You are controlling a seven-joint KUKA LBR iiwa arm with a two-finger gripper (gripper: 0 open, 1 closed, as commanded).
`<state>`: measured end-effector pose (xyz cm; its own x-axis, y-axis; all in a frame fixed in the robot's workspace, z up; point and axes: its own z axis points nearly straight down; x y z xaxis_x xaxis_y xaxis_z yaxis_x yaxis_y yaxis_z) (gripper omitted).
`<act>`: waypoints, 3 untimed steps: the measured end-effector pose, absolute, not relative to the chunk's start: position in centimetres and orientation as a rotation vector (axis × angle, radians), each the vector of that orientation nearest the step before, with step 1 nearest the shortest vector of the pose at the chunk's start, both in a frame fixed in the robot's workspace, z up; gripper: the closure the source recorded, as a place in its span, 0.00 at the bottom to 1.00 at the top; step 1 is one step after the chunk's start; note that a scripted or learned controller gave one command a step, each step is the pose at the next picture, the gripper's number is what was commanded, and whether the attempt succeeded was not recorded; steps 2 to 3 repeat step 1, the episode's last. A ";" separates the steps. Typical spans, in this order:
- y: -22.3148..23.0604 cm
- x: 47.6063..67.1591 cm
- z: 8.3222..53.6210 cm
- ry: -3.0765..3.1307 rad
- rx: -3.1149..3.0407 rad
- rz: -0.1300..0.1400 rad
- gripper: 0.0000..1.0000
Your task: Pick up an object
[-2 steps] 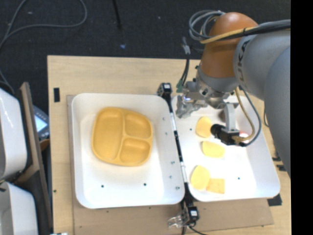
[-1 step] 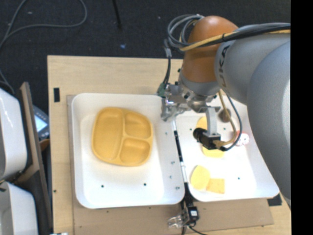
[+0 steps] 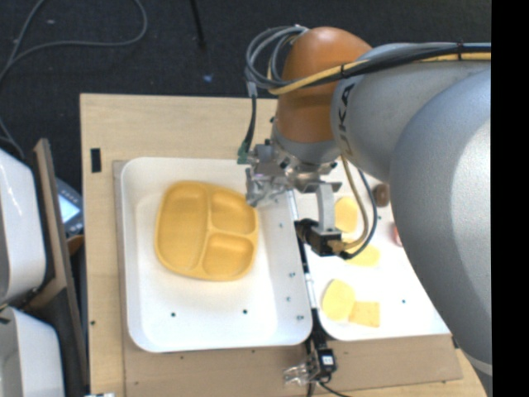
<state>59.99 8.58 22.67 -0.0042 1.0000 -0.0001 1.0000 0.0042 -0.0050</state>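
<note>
Above the ridge between the two bins, we see the end effector [image 3: 266, 190] hanging beneath the orange wrist, right at the upper right corner of a yellow divided tray [image 3: 207, 230]. That tray lies flat, compartments up, in the left bin [image 3: 145, 321], and it is the nearest candidate for the pick. We cannot tell whether the end effector is spread or pressed together; the metal parts blur into each other at this angle, and nothing shows pinched in it. In the right bin [image 3: 413, 325] we make out several pale yellow pieces: a round one [image 3: 337, 298] touching a small square one [image 3: 366, 313] near the front, and others [image 3: 357, 236] further back, partly behind a black part of the arm [image 3: 318, 236]. We judge the pick not yet made. Approaching at the tray's rim makes sense, since a thin raised edge is the only place two fingers could bite on so wide and shallow a thing. The grey arm covers much of the right bin, so more may lie hidden there.
</note>
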 end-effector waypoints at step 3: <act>8.3 60.0 22.7 -2.220 -2.219 0.007 0.00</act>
